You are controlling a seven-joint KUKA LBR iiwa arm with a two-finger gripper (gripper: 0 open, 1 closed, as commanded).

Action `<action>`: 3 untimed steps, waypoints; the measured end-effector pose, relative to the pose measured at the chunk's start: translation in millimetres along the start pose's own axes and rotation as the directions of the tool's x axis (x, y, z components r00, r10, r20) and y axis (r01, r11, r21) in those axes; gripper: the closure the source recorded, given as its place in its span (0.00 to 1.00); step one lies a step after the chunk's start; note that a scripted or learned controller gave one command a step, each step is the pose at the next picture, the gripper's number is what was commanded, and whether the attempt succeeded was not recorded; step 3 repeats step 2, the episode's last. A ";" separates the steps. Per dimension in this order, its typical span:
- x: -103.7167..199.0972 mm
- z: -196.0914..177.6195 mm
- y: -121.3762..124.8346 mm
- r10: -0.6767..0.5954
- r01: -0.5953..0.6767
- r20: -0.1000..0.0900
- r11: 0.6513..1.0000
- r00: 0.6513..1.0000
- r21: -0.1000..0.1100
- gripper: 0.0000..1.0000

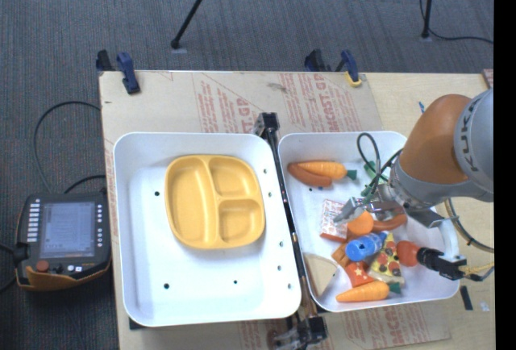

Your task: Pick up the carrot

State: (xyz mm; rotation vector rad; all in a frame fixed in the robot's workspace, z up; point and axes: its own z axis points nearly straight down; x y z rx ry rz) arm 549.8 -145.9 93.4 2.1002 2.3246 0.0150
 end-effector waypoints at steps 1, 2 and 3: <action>-1.2 -10.1 -0.1 0.005 -0.005 0.000 1.000 1.000 0.001 1.00; 89.8 -138.4 -23.6 -0.039 0.039 -0.002 0.999 0.999 0.012 1.00; 89.8 -138.4 -23.6 -0.039 0.039 -0.002 0.999 0.999 0.012 1.00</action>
